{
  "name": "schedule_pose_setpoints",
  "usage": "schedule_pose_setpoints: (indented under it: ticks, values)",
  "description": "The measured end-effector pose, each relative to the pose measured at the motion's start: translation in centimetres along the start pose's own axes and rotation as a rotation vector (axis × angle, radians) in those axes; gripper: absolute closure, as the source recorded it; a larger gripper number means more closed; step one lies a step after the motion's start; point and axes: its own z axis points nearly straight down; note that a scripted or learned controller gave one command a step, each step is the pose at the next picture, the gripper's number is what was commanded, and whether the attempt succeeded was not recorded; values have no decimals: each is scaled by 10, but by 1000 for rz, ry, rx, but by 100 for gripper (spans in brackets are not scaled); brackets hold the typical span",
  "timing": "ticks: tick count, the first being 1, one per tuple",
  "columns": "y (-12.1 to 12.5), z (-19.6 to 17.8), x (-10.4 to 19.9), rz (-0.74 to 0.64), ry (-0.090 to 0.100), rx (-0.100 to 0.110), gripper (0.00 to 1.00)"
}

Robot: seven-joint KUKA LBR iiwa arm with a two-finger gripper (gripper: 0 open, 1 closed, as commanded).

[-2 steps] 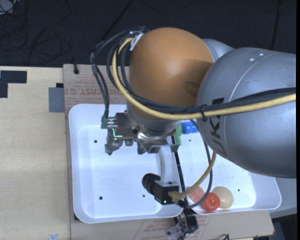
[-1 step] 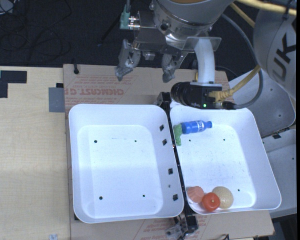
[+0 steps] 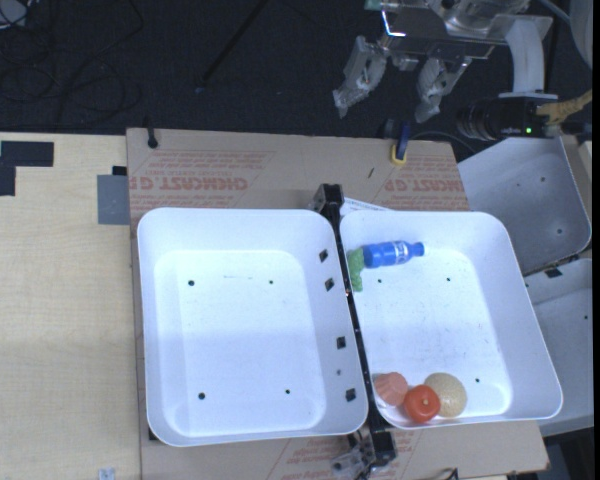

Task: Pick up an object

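My gripper point(image 3: 392, 86) hangs high above the bench at the top of the camera view, beyond the far edge of the right bin point(image 3: 500, 268). Its two fingers are spread apart and hold nothing. In the right bin a blue bottle point(image 3: 391, 254) lies on its side near the far left corner, next to a small green object point(image 3: 355, 269) against the divider. At the near left corner sit a red tomato-like ball point(image 3: 420, 403), a pinkish piece point(image 3: 389, 386) and a tan round object point(image 3: 447, 393), clustered together.
The left bin point(image 3: 180, 238) lies beside the right one, joined by a black clip strip point(image 3: 340, 308). Both rest on a cardboard sheet point(image 3: 230, 173). A grey metal plate point(image 3: 530, 198) stands to the right, and dark cabling lies behind.
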Motion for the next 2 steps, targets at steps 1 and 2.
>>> schedule_pose_setpoints:
  ticks: [1,2]
  values:
    - [36,0,-55,-7,2,0,0]
    - [39,-1,-104,-8,3,0,0]
